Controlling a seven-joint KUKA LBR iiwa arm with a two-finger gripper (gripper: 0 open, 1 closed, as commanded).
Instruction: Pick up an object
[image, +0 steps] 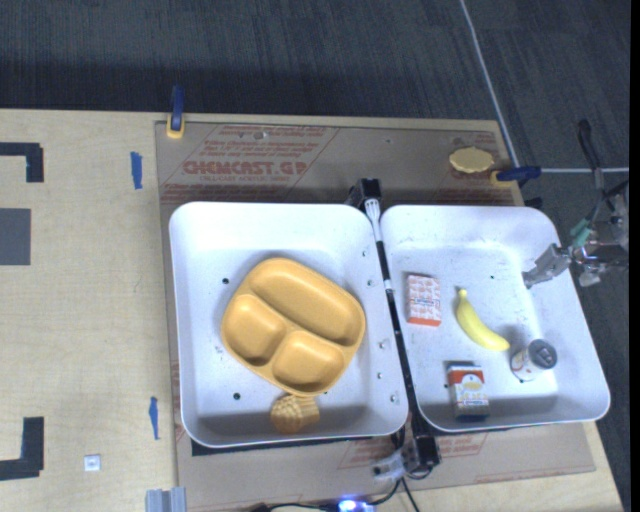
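The bench is pale plywood with a few dark tape marks on the left side. In the left bin, a glossy white shallow tray with rounded corners, sits a big yellow plastic divided plate with three compartments, tilted a bit so its long side runs upper-left to lower-right. Just below it, touching its lower edge, is a small tan knobbly thing, looks woven or ridged.

Over in the right bin, a small orange-and-white carton lies flat, long axis running top to bottom. Right beside it is the banana, smooth yellow, curved, long axis going from upper-left (the stem end near the carton) down to lower-right. Near its lower tip there's a small round metal-topped item. Below that, a little red-and-white box sits near the front wall.

The gripper hangs at the right bin's upper-right edge, well apart from the banana. It's small and blurry there, so can't tell if the jaws are apart or together.
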